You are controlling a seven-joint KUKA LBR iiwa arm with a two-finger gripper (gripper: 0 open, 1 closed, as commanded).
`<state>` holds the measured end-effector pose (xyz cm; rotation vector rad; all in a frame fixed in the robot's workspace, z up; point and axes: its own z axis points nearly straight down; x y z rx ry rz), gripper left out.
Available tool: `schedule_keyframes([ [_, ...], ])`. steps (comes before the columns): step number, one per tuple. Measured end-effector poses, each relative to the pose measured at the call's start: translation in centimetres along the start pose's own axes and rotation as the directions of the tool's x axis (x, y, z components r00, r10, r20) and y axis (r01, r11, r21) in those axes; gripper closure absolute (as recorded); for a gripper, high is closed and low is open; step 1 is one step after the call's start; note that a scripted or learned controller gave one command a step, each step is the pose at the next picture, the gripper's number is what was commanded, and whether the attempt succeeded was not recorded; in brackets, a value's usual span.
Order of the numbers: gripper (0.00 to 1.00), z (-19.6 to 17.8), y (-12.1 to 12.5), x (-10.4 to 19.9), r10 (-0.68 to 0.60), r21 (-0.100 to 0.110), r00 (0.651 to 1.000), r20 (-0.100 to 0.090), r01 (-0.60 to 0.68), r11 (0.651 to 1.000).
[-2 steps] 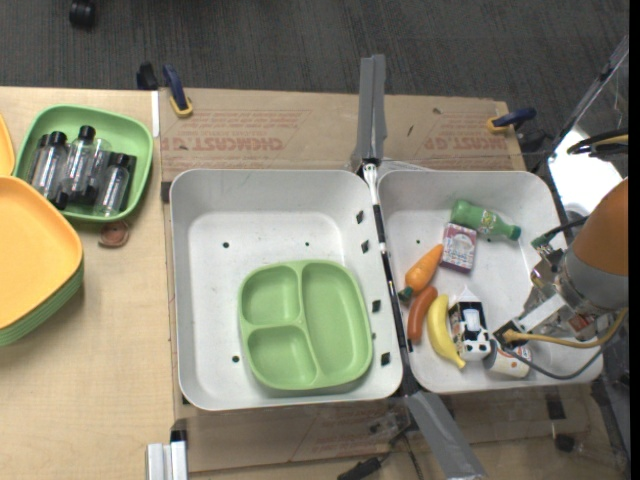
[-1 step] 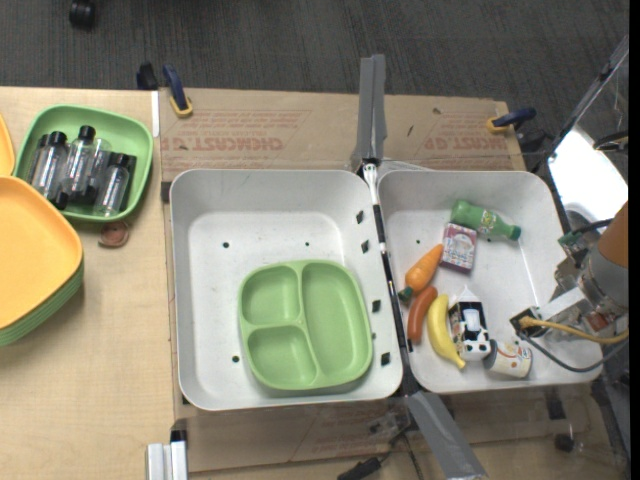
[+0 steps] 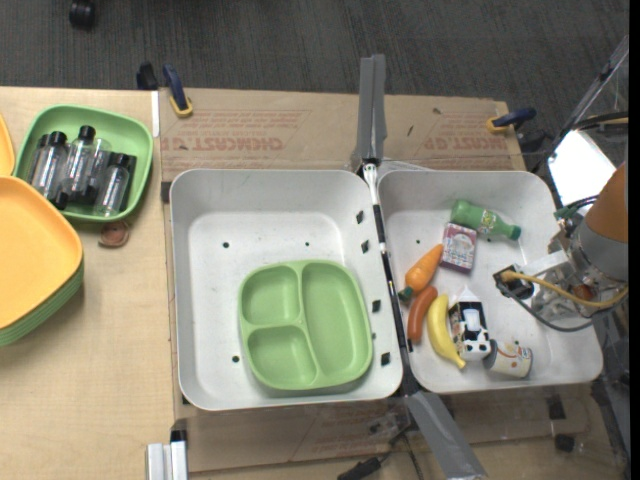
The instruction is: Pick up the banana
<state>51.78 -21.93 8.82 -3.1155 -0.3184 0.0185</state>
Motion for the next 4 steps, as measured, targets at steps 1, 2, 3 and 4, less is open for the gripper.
schedule_keyframes([
  [1, 1.00, -0.2, -0.2, -1.0, 0.002, -0.005, 1.000, -0.007, -0.002, 1.000],
  [2, 1.00, -0.5, -0.7, -4.1, -0.007, -0.005, 1.000, -0.006, 0.007, 1.000],
  [3, 1.00, -0.2, -0.7, -4.1, 0.003, -0.004, 1.000, -0.008, -0.003, 1.000],
  [4, 1.00, -8.6, -0.7, -4.1, -0.019, -0.009, 1.000, -0.007, 0.019, 1.000],
])
